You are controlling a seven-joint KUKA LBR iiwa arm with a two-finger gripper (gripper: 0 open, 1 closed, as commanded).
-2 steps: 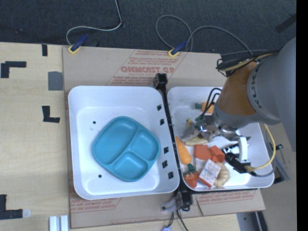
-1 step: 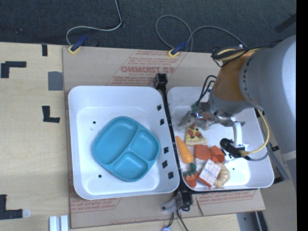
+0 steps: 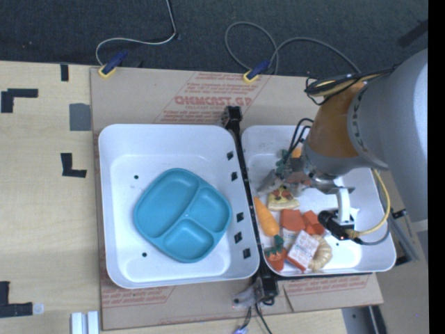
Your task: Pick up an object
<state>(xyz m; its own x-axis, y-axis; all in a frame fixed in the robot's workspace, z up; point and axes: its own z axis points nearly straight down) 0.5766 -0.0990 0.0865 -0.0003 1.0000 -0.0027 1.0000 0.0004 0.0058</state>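
While the arm (image 3: 348,131) hangs over the right bin (image 3: 375,259), its gripper (image 3: 286,176) sits low at the pile's upper end; whether it is open I cannot tell. Just below and left lies the carrot (image 3: 266,216), an orange stick running lengthwise up the bin beside the left wall.

One fixed camera hangs above the worktop (image 3: 42,186), looking down at a slight slant from fairly near. Both white bins (image 3: 115,207) sit mid-frame, dark floor (image 3: 83,12) along the top, the arm (image 3: 389,124) entering from the right.
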